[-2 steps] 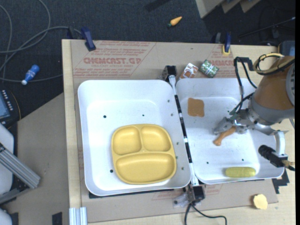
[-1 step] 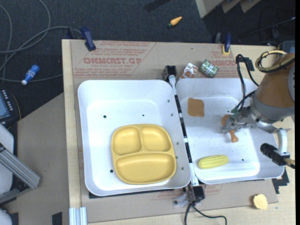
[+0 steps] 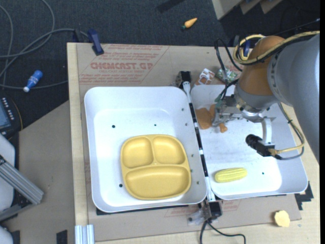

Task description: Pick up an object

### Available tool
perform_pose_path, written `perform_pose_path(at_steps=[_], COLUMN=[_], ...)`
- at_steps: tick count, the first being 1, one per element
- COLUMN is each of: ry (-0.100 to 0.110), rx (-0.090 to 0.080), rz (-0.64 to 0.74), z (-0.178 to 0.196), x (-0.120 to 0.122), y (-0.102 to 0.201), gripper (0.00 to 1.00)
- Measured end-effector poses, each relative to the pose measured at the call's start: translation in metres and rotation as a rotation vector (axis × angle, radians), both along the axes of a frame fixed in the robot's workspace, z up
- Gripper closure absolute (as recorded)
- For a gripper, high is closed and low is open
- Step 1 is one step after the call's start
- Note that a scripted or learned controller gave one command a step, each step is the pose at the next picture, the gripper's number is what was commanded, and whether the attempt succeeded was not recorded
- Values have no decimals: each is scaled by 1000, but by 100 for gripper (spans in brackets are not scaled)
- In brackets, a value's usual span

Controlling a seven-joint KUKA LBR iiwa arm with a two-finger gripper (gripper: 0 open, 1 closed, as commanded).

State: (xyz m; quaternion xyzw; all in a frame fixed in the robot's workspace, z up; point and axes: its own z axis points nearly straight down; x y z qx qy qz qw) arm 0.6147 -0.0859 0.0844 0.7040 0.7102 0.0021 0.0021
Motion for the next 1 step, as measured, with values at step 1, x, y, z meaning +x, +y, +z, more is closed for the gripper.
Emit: perform_pose_path(at_steps=[1], ry=[-2], rx=[2], rz=[-3], z=[107], x=[-45], y=[44], gripper=[100])
